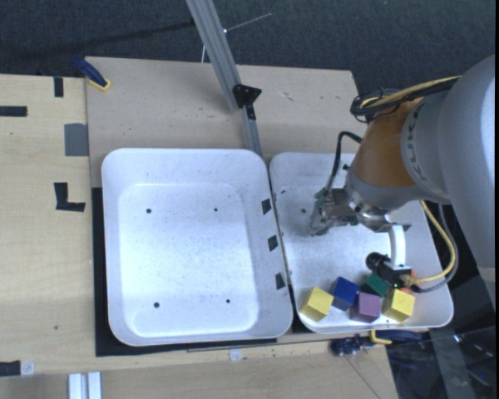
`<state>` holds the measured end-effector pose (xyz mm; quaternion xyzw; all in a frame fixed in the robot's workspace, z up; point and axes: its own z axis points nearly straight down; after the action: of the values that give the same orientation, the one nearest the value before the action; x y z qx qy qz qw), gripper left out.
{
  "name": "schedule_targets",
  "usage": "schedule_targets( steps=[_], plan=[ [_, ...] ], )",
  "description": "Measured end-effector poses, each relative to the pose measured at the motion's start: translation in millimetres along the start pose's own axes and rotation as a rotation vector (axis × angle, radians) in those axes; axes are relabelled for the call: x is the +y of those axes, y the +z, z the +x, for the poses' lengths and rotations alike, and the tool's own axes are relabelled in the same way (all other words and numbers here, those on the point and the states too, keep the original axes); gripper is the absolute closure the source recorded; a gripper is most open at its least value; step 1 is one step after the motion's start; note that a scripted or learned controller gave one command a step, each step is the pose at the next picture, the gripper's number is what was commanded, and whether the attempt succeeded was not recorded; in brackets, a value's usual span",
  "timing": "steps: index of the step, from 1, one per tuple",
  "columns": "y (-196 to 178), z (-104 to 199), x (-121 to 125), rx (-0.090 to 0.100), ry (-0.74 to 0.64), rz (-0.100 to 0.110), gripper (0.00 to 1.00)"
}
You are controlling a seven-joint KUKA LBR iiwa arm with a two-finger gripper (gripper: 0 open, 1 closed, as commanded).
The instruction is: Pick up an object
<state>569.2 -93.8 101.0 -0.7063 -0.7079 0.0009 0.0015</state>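
Note:
Several small blocks lie bunched at the near end of the right bin [303, 260]: a yellow block [318, 303], a blue block [344, 292], a purple block [368, 306], a green block [374, 285] and a second yellow block [400, 304]. My gripper [320, 216] hangs low over the bin's middle, above and left of the pile and apart from every block. Nothing shows in its grasp. The arm's grey wrist and orange band [387, 152] cover the bin's far right part.
The left bin [108, 177] sits beside the right one, sharing a raised rim. A slanted metal pole [220, 48] with a black clamp [247, 96] stands behind the bins. A blue and yellow tool [92, 72] lies at the bench's far left.

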Motion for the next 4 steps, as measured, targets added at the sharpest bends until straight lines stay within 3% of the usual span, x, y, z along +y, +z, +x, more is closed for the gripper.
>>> schedule_targets(
  steps=[2,4],
  plan=[
    [-115,5,2,-0.002,0.000,-0.008,1.00],
    [-115,115,11,0.001,-0.006,-0.003,1.00]
  ],
)
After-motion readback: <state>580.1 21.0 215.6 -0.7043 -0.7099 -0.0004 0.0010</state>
